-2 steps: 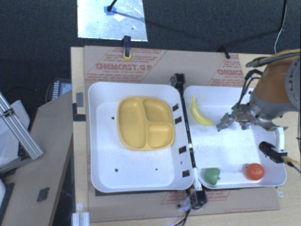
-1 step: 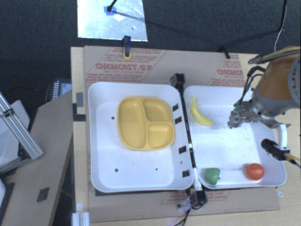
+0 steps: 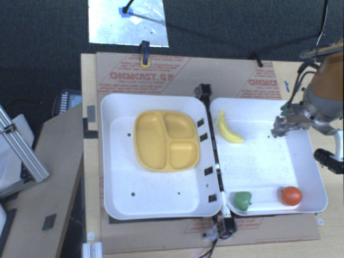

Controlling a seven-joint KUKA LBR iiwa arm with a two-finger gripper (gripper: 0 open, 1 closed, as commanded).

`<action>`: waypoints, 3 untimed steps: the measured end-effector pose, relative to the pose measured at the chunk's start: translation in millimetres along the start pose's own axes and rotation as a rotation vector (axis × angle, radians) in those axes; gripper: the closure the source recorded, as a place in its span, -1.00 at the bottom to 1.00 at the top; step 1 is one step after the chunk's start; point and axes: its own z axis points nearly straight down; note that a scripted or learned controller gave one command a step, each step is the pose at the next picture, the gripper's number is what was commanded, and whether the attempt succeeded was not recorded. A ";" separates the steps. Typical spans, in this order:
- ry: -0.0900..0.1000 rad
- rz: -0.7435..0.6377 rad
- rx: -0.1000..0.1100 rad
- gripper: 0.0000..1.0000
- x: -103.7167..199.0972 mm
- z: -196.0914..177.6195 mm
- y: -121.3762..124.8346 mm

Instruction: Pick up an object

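In the right bin point(image 3: 301, 160) lie a yellow banana point(image 3: 228, 129) near the back left, a green pepper-like toy point(image 3: 242, 200) at the front left, and an orange-red round fruit point(image 3: 291, 195) at the front right. My gripper point(image 3: 280, 128) hangs over the bin's back right part, well to the right of the banana, with nothing seen between its fingers. The arm's grey wrist and orange band come in from the right edge.
The left bin point(image 3: 118, 144) holds a yellow divided plate point(image 3: 166, 140). A black divider strip point(image 3: 210, 144) runs between the bins. Cardboard lies under both bins, and a cable loops beside the wrist at the right.
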 end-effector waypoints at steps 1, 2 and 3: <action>-0.001 -0.001 -0.001 1.00 -8.2 -61.4 -1.0; 0.001 -0.003 0.004 1.00 -8.4 -75.9 0.1; 0.003 -0.007 0.007 1.00 38.1 -64.2 -11.4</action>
